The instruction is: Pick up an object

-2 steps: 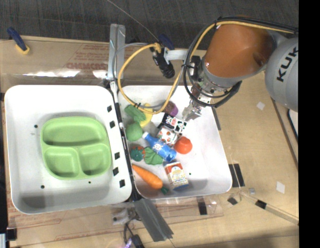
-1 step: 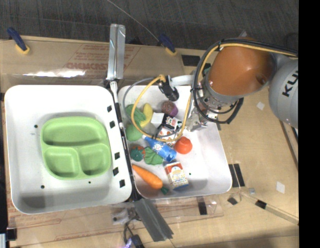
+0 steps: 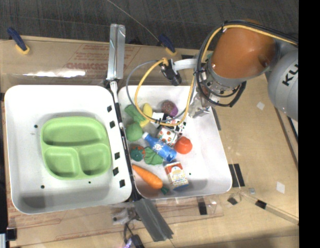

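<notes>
Reaching in from the right, claw (image 3: 170, 122) hanging at the toy pile (image 3: 158, 148) in the right bin (image 3: 214, 161), between purple ball (image 3: 169, 108) and red tomato (image 3: 184, 145); impossible telling whether apart or together. Carrot (image 3: 148, 177) lying near the front rim.

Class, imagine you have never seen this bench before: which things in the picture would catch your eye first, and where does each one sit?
The big orange band of the arm looms over the right bin's far right corner. Next comes the bright green divided tray, lying by itself in the left bin. Then the heap of toy food in the right bin, with an orange carrot near its front edge and a small red tomato mid-bin.
</notes>
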`<state>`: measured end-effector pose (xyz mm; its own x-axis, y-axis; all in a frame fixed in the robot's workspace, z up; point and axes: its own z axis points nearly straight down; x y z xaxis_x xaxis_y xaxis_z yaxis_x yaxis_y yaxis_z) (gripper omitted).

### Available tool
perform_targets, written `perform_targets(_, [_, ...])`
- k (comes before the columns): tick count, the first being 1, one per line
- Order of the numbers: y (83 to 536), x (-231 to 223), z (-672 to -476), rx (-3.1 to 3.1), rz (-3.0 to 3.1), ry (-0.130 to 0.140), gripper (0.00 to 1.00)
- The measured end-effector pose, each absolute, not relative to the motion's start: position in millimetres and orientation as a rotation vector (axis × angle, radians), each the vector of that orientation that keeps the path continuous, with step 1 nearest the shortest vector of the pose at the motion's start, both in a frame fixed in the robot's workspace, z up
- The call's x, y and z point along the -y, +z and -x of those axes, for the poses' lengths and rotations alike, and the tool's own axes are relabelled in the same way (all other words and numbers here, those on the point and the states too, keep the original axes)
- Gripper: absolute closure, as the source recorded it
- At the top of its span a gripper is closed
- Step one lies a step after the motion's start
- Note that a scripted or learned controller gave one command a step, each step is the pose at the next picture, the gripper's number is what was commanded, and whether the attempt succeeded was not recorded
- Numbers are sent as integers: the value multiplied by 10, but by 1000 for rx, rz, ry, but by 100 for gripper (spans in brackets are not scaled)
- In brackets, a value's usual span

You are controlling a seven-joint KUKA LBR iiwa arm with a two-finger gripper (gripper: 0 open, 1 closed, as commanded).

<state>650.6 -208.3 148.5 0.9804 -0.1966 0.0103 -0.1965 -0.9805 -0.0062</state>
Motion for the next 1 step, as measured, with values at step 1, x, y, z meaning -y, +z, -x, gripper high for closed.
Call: perform_targets(1, [1690, 2059, -6592, -306, 3118, -18, 100])
